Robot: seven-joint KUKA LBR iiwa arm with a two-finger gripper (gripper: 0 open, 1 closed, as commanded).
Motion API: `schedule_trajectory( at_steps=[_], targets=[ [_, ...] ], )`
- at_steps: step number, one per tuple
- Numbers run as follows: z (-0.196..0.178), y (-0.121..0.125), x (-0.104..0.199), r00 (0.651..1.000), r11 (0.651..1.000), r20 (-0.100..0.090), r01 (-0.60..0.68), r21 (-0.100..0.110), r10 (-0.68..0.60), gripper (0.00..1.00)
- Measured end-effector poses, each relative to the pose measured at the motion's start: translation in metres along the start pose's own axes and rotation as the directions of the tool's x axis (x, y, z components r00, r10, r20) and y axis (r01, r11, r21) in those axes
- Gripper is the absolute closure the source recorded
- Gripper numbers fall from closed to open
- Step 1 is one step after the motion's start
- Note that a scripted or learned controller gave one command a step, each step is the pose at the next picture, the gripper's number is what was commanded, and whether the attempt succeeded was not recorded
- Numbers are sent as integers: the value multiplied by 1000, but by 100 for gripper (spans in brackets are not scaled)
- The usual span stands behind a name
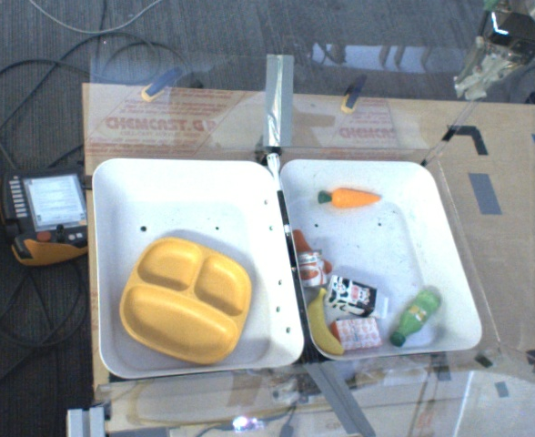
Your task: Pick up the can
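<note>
The can (309,264), small with a red and white label, lies on its side in the right bin (431,235), tight against the left wall near the divider. Its lower end touches a black and white carton (352,295). My gripper (479,73) hangs at the top right of the view, above the bench and beyond the right bin's far corner, well away from the can. Nothing is seen in it.
A yellow banana (321,326), a pink packet (357,333) and a green bottle (416,317) crowd the right bin's front. A carrot (349,198) lies near its back. The left bin (158,198) holds a yellow divided plate (186,299).
</note>
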State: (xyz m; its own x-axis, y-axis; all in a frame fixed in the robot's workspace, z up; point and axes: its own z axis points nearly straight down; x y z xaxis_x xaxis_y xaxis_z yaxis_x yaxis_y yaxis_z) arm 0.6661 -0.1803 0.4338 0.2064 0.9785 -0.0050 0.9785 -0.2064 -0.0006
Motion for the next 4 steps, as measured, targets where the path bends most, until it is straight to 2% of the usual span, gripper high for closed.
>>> schedule_trajectory(
  at_steps=[1, 2, 3, 4],
  targets=[
    [105, -82, -16, 988, 988, -4, 157, 1, -157, 100],
    [30, -104, -26, 923, 923, -1, 385, -4, -385, 100],
    [-1, -148, -32, 807, 807, 0, 591, -5, -591, 100],
    [4, -172, 10, 685, 685, -1, 729, -6, -729, 100]
  ],
)
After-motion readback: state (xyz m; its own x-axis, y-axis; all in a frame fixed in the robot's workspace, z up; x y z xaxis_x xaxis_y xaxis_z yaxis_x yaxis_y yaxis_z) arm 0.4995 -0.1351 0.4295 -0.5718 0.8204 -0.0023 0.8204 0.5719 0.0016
